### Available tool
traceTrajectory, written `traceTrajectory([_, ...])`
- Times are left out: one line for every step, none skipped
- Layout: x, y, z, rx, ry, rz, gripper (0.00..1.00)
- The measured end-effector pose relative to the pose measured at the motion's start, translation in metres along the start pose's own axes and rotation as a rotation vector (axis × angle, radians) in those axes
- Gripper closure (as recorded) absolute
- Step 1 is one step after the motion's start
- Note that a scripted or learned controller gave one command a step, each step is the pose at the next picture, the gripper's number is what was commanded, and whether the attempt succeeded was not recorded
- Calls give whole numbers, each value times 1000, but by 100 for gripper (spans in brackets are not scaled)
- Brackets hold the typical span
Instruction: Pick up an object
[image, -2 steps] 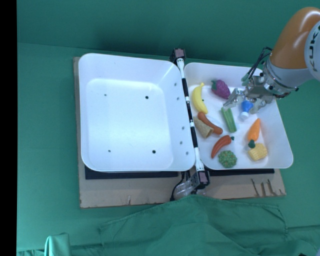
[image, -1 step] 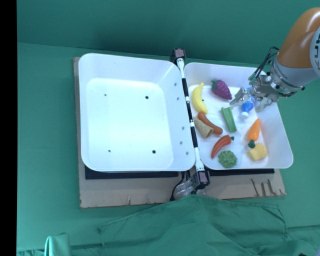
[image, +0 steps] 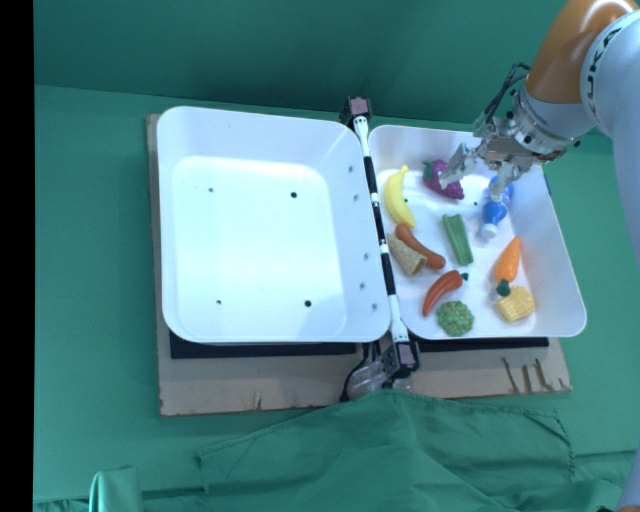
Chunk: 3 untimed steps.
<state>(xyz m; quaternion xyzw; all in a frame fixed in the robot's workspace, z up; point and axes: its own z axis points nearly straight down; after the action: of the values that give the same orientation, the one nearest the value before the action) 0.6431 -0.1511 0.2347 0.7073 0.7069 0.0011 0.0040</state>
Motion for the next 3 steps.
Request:
traceTrajectory([43, 33, 54, 1, -1, -2, 0])
traceTrajectory([51, -4, 49, -7, 0, 4, 0])
traceTrajectory([50, -1, 35, -16, -2, 6, 100])
